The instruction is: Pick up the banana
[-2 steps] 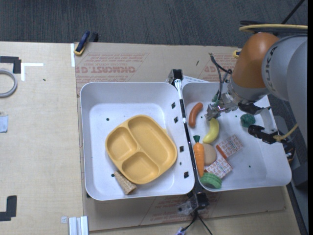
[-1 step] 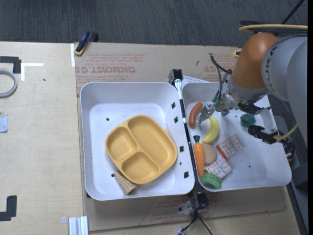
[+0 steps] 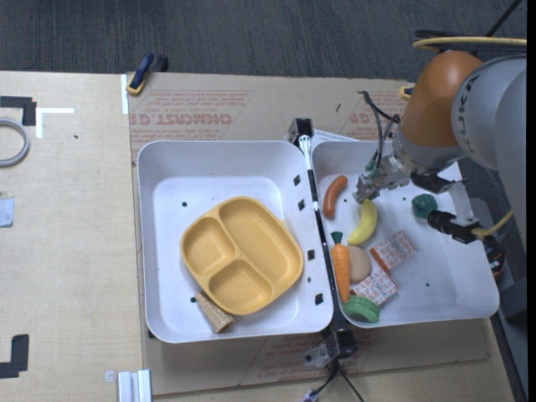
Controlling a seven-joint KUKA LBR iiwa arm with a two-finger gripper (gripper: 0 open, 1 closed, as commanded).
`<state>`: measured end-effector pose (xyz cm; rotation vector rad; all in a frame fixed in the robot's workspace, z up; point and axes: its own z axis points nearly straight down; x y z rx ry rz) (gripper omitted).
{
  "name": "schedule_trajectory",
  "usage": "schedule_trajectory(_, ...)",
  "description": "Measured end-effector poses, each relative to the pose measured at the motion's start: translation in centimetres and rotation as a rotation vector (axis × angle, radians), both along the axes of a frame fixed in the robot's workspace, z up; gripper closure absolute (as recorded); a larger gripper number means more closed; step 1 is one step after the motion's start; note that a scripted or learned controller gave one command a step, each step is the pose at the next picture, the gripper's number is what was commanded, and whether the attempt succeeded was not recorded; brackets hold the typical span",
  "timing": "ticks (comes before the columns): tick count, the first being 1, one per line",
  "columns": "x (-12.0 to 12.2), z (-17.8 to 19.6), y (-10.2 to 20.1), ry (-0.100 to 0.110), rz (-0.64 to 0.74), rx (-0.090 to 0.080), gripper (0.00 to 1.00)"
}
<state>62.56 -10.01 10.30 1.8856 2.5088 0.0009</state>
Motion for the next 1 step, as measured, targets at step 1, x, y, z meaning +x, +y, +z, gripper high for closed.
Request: schedule_trajectory(1, -0.01, -0.01, 0.00, 0.000, 0.000, 0.000, 0.00)
